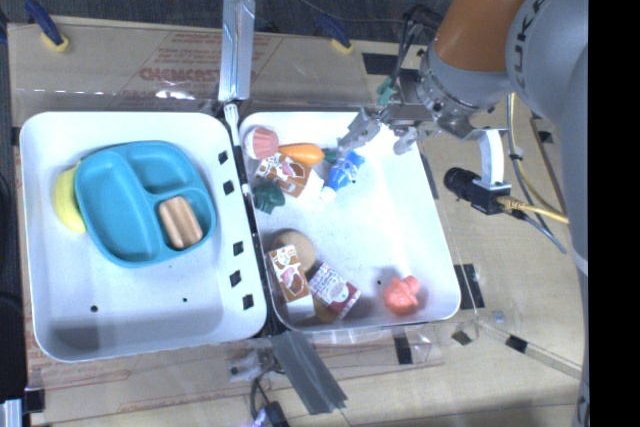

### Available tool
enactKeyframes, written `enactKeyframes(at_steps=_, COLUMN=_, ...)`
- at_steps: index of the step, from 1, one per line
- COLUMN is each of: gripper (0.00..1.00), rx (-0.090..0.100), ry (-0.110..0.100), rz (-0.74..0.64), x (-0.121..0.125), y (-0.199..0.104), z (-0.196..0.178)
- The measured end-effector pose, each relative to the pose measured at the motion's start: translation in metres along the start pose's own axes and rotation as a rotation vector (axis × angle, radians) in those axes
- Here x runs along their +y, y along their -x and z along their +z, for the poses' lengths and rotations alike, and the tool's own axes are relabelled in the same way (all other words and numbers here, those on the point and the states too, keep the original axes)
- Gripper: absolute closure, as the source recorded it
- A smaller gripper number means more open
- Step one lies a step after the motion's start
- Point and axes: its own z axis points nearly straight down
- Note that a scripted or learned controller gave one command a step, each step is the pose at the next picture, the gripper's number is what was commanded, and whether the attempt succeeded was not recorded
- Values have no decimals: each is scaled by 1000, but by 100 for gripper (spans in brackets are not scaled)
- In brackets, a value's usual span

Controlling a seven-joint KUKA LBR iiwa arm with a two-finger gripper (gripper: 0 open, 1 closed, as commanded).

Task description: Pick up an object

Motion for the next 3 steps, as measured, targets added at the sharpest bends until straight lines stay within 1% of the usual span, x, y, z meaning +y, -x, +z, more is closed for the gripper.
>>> enactKeyframes(at_steps=1, gripper=0, rx=1, ry=-10, rz=157, x=17, y=-17, z=137)
enactKeyframes(at_steps=2, gripper=0, rx=-2, ry=24, rz=190, x=71, y=25, z=169)
enactKeyframes(at_steps=3, gripper=100, rx=-2, ry=20, rz=183, x=71, y=23, z=162)
